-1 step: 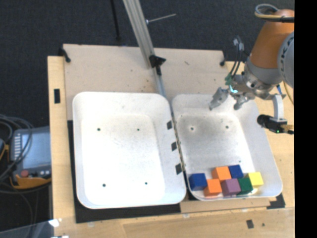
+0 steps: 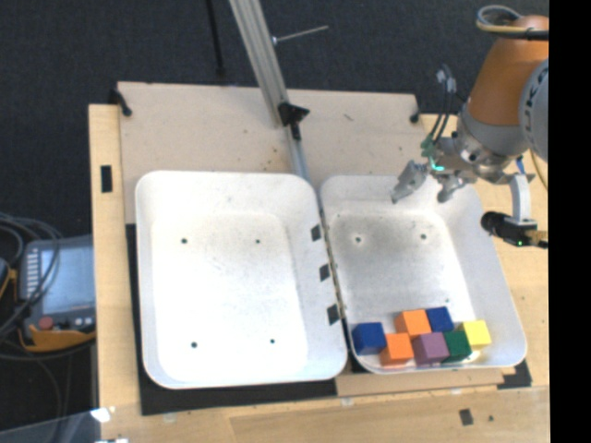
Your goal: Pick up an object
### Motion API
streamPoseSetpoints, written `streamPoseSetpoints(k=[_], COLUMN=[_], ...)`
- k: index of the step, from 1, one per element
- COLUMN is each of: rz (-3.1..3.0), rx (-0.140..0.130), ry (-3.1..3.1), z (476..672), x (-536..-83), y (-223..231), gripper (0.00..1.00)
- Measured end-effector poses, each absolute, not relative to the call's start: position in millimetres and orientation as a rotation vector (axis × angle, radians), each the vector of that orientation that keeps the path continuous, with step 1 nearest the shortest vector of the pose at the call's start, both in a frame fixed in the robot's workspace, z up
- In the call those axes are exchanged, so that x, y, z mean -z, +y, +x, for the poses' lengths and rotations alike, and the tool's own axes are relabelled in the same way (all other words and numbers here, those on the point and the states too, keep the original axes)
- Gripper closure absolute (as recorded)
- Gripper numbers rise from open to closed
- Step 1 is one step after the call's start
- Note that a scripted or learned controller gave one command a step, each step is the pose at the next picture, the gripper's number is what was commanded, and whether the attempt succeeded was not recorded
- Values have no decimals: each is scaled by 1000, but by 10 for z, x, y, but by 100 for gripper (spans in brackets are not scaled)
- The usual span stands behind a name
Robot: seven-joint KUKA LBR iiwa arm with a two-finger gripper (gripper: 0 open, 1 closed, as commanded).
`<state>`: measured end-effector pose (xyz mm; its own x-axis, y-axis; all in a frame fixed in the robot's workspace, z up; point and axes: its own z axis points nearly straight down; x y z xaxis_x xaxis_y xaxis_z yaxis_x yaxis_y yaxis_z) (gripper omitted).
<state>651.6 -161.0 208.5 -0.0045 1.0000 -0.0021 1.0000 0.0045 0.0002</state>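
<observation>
Fixed overhead camera, slanted down, both white bins (image 2: 231, 187) framed, moderately distant

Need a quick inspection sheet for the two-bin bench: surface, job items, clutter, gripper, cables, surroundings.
Surface: wooden bench bearing the left bin and the right bin, both speckled with grime.
Job's things: small blocks clustered at the right bin's near edge: blue block, two orange blocks, purple block, green block, yellow block, second blue block.
Clutter: nothing seen.
Gripper: gripper over the right bin's far edge, open, holding nothing, apart from the blocks.
Cables: bundle at the left edge; thin leads along the wrist.
Surroundings: dark carpet, metal rail, pendant at left.
</observation>
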Motion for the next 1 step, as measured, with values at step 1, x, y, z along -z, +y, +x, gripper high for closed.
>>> streamPoseSetpoints(k=[1], rz=[2215], rx=[6], ry=[2228], z=[6588], x=[-1631], y=[-1653], gripper=[0])
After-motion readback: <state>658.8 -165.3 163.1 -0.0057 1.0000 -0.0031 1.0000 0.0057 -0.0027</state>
